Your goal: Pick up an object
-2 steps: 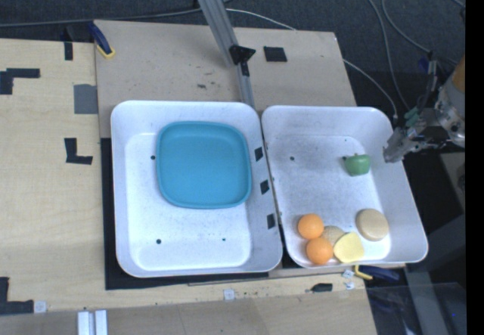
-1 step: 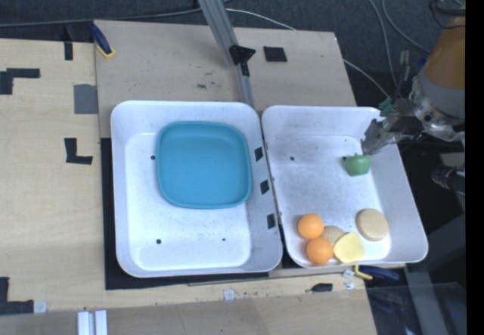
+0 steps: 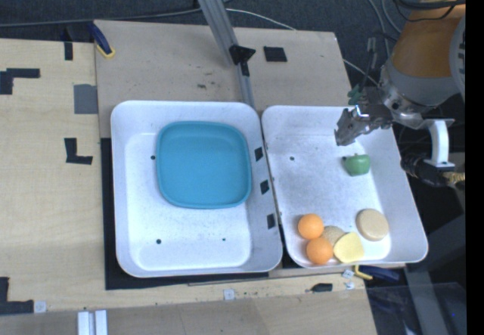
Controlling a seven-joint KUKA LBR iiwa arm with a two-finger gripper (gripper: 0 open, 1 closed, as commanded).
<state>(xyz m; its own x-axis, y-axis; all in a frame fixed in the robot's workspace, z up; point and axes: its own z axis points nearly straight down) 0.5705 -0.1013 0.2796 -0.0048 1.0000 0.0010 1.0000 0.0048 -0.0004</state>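
Arm: grey with an orange band [image 3: 427, 46], it reaches in from the right side of the camera view, over the far right corner of the right bin.
End effector [image 3: 349, 131]: a dark part hanging above the upper right area of the right bin; whether it is released or clenched cannot be told from this slanted view, and nothing can be seen gripped in it.
Green object [image 3: 356, 165]: a small rounded thing lying on the floor of the right bin, just below the end effector in the picture and near it; contact between the two cannot be judged.
Right bin [image 3: 302, 144]: shallow and white, with speckled marks on its floor.
Orange balls: two of them, one [image 3: 310, 226] above the other [image 3: 319, 250], close together near the front edge of the right bin.
Yellow piece [image 3: 349, 247]: lying just beside the lower orange ball, on its right.
Tan round piece [image 3: 372, 224]: near the front right corner of the right bin, just above the yellow piece.
Left bin [image 3: 136, 197]: white, side by side with the right bin.
Blue plate [image 3: 203, 164]: squarish with rounded corners, lying flat in the upper middle of the left bin.
Bench [image 3: 45, 175]: light wood with dark tape marks.
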